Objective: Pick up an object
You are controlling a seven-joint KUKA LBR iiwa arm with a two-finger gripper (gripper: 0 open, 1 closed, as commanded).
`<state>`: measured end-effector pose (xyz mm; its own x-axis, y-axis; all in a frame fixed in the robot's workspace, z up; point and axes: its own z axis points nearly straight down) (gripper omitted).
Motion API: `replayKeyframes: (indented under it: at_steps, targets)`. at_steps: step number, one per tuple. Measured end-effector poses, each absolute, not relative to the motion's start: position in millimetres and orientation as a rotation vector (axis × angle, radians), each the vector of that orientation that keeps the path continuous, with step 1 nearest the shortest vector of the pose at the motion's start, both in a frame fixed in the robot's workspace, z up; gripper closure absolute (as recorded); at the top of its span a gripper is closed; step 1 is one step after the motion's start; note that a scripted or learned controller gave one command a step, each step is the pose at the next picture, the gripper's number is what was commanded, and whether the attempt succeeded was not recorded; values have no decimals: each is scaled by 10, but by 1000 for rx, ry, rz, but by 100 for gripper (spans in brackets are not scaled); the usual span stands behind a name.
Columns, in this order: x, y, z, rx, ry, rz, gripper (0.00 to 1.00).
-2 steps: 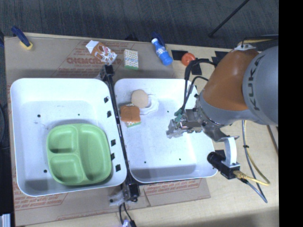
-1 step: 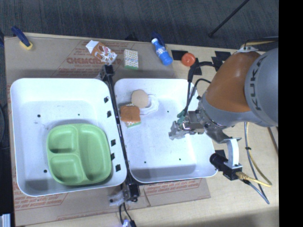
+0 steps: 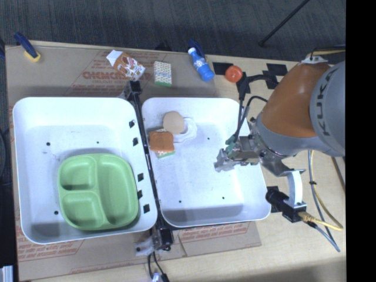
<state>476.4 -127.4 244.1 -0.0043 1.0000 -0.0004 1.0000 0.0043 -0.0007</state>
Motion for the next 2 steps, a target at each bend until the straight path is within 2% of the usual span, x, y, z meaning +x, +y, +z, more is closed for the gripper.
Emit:
replayKeyframes:
  at_steps: [1,2]
  targets:
    - [4772,-877,2500,-2213,-2228,0,100]
    - [4760,-1424,2086,-2214,-2226,4,100]
